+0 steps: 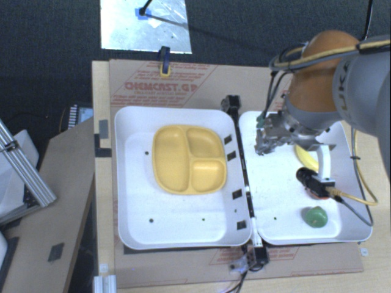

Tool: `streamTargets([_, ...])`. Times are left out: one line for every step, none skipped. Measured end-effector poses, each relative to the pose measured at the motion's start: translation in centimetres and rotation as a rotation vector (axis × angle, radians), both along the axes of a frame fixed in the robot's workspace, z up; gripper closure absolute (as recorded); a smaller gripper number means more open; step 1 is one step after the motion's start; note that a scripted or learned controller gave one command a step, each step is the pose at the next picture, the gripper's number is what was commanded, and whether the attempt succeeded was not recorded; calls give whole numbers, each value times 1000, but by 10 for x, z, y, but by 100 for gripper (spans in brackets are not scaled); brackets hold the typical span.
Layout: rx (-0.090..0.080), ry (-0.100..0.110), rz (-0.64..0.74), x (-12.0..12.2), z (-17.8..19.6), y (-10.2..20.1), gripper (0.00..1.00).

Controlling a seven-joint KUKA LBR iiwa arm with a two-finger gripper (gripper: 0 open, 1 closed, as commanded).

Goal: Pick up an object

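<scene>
The gripper (266, 140) hangs over the right bin (275, 194), near its upper left corner; whether it is open or holding anything, I cannot tell. A yellow item (305, 157) lies just beside it, a green ball (316, 216) nearer the bin's lower right. A yellow tray (187, 159) sits in the left bin (134, 224).

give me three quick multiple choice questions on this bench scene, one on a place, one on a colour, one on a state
1. Which bin holds the divided plate?
A. left bin
B. right bin
C. neither

2. What colour is the small round object in the right bin?
A. red
B. green
C. blue

3. How does the divided plate sit?
A. upside down
B. on edge
C. flat, hollows up

A: the plate lies in the left bin.
B: the round object is green.
C: three hollows face the camera.
</scene>
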State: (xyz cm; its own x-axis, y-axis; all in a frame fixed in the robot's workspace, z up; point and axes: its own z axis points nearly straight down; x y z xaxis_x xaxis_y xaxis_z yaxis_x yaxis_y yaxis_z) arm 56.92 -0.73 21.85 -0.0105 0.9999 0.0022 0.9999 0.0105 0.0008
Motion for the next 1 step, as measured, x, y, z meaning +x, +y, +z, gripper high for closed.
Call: streamTargets([0,0,0,-3,-7,54,100])
